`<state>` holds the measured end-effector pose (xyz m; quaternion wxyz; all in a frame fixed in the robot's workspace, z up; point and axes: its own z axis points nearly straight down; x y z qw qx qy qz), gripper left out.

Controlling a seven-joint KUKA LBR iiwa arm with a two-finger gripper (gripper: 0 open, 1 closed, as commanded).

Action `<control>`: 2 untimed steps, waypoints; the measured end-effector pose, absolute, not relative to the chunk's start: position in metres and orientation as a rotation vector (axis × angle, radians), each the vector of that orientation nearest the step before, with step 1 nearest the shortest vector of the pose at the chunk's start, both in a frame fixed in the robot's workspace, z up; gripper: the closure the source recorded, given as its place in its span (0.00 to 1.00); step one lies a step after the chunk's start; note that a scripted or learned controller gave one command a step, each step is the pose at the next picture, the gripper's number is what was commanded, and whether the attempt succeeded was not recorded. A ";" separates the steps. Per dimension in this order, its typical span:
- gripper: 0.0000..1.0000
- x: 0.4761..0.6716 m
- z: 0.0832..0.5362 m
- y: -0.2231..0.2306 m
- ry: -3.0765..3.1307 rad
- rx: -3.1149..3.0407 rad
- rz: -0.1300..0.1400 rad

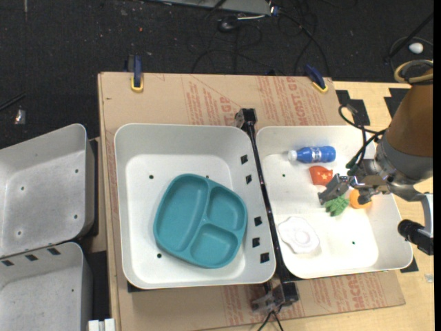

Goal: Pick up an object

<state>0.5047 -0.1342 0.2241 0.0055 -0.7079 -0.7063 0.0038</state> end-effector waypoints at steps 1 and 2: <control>0.00 0.507 0.230 -0.134 -2.222 -2.220 0.001; 0.00 0.502 0.167 -0.131 -2.216 -2.219 0.005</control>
